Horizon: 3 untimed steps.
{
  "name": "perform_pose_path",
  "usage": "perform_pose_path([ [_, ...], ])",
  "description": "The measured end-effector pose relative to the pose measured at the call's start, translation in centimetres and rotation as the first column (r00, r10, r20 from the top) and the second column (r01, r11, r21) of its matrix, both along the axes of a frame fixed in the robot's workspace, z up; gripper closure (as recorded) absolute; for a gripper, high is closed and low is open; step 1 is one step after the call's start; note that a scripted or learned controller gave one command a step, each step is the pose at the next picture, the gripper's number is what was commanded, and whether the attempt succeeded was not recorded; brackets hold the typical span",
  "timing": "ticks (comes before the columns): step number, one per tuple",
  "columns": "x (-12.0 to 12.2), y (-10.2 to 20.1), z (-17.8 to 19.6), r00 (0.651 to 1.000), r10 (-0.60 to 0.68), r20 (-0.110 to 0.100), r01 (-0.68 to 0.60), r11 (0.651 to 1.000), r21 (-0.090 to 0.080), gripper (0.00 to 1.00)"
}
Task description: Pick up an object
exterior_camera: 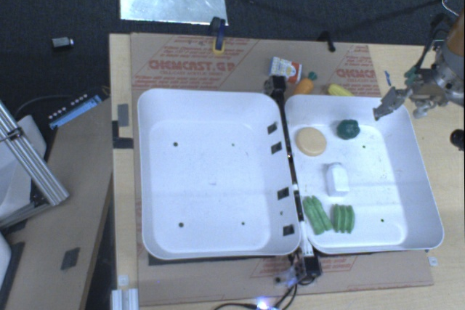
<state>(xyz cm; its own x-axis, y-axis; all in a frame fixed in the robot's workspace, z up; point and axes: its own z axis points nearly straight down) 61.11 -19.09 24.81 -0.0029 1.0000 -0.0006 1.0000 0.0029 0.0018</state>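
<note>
The right bin (418, 178) holds a tan round disc (312, 141), a dark teal lump (348, 129), a small white block (336, 178) and two green ribbed pieces (316, 215) (342, 218). My gripper (404, 105) hovers over the bin's far right corner, to the right of the teal lump and apart from it. Its two fingers stand spread, open, with nothing between them.
The left bin (211, 170) lies beside the right one, joined by a black hinged strip (288, 163). Behind the bins lie a white and red item (283, 69), an orange piece (304, 86) and a yellow piece (338, 91). A yellow clamp (218, 36) sits at the board's back edge.
</note>
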Motion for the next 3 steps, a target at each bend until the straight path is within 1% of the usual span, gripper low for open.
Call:
perform_pose_path([
  [1, 1.9, 8.7, -16.7, 1.0, 0.003, -0.002, -0.003, 1.0, 0.005, 0.0],
  [2, 2.3, 8.3, -14.6, 1.0, 0.003, 0.011, -0.003, 1.0, 0.001, 1.0],
  [3, 1.3, -2.4, -6.5, 1.0, -0.01, 0.008, 0.01, 1.0, -0.008, 1.0],
])
